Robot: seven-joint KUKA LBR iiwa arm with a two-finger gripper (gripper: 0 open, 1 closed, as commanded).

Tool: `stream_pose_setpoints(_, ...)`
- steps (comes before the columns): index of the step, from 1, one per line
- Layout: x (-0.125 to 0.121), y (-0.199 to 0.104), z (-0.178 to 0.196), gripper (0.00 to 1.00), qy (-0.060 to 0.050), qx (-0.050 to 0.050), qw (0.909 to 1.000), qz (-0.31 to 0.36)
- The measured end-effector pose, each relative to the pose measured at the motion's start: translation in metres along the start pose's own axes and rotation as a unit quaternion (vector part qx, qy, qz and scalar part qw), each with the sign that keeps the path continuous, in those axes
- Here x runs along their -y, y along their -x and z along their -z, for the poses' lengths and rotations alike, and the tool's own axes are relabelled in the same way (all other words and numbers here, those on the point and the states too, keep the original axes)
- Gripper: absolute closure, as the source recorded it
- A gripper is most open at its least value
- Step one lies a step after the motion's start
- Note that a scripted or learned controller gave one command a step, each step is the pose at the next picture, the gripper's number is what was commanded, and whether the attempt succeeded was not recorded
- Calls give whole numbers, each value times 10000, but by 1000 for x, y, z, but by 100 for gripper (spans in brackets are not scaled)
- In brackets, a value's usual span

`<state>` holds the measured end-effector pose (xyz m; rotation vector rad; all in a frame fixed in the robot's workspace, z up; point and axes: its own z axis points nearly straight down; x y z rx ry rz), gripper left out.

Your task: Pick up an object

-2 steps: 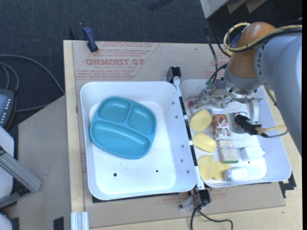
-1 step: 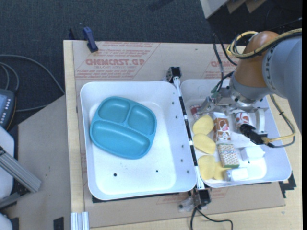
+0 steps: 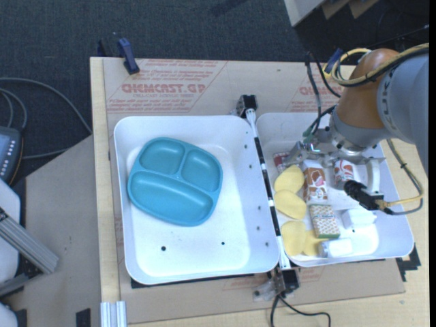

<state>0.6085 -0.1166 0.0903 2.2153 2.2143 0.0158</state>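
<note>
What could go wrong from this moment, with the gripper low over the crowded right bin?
1. The yellow pieces, snack packets and a white item lie packed together in the right bin, so the gripper may catch two things or none.
2. The loose cable beside the wrist might drag items.

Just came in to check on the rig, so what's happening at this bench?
A grey robot arm reaches in over the right bin, its hand low among a jumble of small things: yellow pieces and snack packets. Nothing can be seen gripped in the hand yet. The left bin holds a blue divided plate, apart from the arm.
</note>
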Motion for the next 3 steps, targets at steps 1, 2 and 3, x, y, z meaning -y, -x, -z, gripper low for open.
stream_pose_setpoints(1, 5, -2, 0, 0, 4, 10, 10000, -6)
stream_pose_setpoints(2, 5, -2, 10, 100, 14, 15, 10000, -5)
stream_pose_setpoints(3, 13, -78, 95, 100, -63, -2, 10000, 12)
